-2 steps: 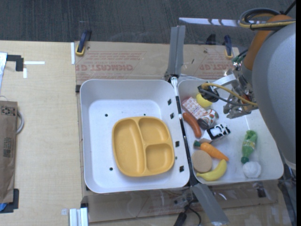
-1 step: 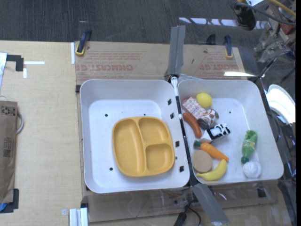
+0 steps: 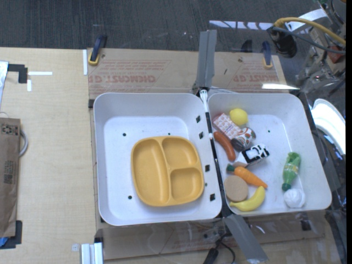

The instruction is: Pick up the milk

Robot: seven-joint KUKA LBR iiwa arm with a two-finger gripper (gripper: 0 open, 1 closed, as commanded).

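The arm's end sat at the far right of the scene, beyond the far corner of the right bin (image 3: 306, 126), among a yellow hose (image 3: 300, 22) and loose cables. The claw (image 3: 322, 70) was blurred into that clutter, and whether it stood wide or narrow could not be told. Nothing could be seen held in it.

The milk (image 3: 256, 153), a small carton patterned in black and white, lay well apart from the claw, nearer the camera and to its left, about the middle of the right bin. It rested on the bin floor, tipped on its side. Just beyond it toward the claw's side lay a brown and white item (image 3: 245, 136) too small to name. Farther from the claw than the milk lay a sausage (image 3: 223, 145), and near that a pink and white packet (image 3: 225, 124). A lemon (image 3: 238, 116) lay closer to the claw than any of these.

Nearer the camera than the milk were a carrot (image 3: 248, 175), a round tan biscuit (image 3: 236, 188) and a banana (image 3: 250, 200), the last two touching. More nearly in front of the claw, by the bin's right wall, lay a green bottle (image 3: 291, 168) and a white lump (image 3: 294, 198).

The left bin (image 3: 110, 147), farthest from the claw, held a yellow divided plate (image 3: 168, 170). Both bins stood on the worktop (image 3: 49, 147).
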